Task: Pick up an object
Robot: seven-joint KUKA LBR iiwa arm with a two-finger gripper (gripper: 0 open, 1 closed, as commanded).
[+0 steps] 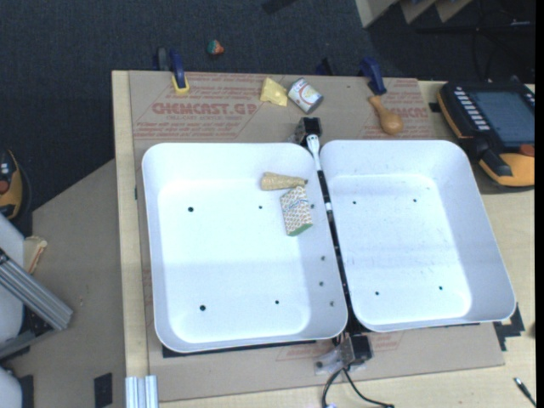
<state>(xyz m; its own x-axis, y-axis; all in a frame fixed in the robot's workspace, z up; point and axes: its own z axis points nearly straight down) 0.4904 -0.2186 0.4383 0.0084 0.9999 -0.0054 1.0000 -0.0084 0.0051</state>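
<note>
Two white bins sit side by side on the bench. In the left bin (pixel 170 253), near its upper right corner, lies a tan cone-shaped piece (pixel 281 181). Just below it rests a small patterned green-and-white block (pixel 296 210), close to the bin's right wall. The right bin (pixel 476 228) has only small dark dots on its floor.
Behind the bins on the brown board lie a yellow wedge (pixel 274 93), a small white-and-grey can (pixel 305 95) and a wooden-handled tool (pixel 386 115). A black-and-white marker (pixel 311 137) rests at the seam between the bins. A black and orange pendant (pixel 497 121) sits at the right.
</note>
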